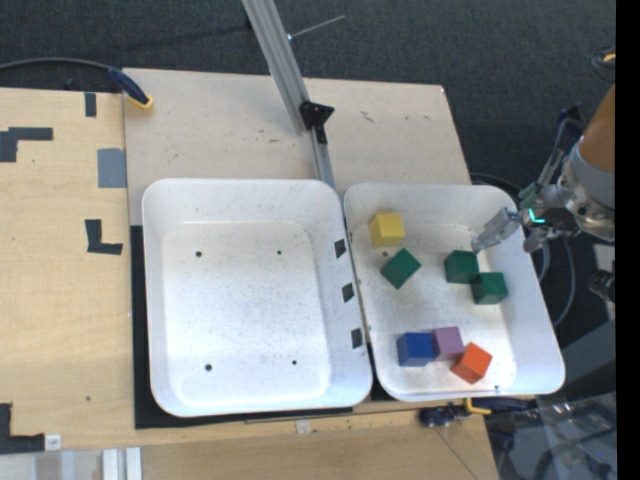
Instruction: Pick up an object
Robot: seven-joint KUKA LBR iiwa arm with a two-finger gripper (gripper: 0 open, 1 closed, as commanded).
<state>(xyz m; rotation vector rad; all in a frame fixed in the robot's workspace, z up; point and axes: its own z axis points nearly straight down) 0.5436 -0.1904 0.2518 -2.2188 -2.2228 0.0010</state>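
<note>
claw [497,230]: over right bin's [545,338] far-right edge, grip state unclear | nearest: two green cubes [462,266], just left and nearer

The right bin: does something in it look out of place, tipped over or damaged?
Nothing stands out. In the right bin lie seven intact blocks: a yellow block, three green blocks, and a blue block, purple block and orange block crowded together near the front. The gripper is by the back right corner.
</note>
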